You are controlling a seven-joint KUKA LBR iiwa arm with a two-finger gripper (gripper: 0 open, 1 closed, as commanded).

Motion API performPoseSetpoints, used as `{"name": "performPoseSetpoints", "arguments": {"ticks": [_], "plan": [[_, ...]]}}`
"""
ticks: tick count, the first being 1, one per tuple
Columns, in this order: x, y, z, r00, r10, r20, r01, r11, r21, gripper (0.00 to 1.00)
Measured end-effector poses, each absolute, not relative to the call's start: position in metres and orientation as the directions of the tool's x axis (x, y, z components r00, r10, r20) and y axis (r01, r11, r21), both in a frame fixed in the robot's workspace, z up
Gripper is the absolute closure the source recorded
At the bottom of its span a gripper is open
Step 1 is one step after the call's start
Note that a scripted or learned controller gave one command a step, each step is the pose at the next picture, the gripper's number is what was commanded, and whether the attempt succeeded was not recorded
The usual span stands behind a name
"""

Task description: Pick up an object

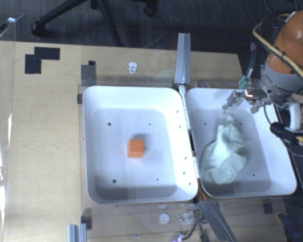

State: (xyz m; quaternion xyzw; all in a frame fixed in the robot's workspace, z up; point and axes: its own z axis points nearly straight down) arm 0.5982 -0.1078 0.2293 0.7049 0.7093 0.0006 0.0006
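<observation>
Two shallow white bins sit side by side on the pale wooden bench point(45, 135), parted by a grey metal divider bar point(182, 59) that runs up from the seam between them. In the left bin point(98, 105) lies a small orange cube point(136, 148), a little below the bin's middle, flat on the floor and well apart from every wall; its top face is bright orange and its near side a shade darker, with crisp square edges. In the right bin point(283, 183) lies a crumpled cloth point(224, 155), whitish with a faint green-grey tint, bunched in soft folds, wider at its lower end and narrowing toward the top, resting on the bin floor left of centre. The grey arm point(288, 59) with its orange band reaches in from the right, and its hand point(242, 101) hangs above the upper edge of the right bin, just above the top of the cloth. Its fingers are spread apart and nothing sits between them. A black office chair base point(98, 4) stands on the dark floor beyond the bench.
</observation>
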Motion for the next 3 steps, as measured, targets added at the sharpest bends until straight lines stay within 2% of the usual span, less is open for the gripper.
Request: {"name": "performPoseSetpoints", "arguments": {"ticks": [1, 2, 3], "plan": [[0.639, -0.127, 0.102, 0.015, 1.0, -0.001, 1.0, -0.015, 0.001, 0.0], [0.641, -0.125, 0.115, 0.013, 1.0, -0.001, 1.0, -0.013, 0.008, 1.0], [0.667, -0.049, 0.221, 0.019, 1.0, 0.0, 1.0, -0.019, 0.006, 1.0]]}}
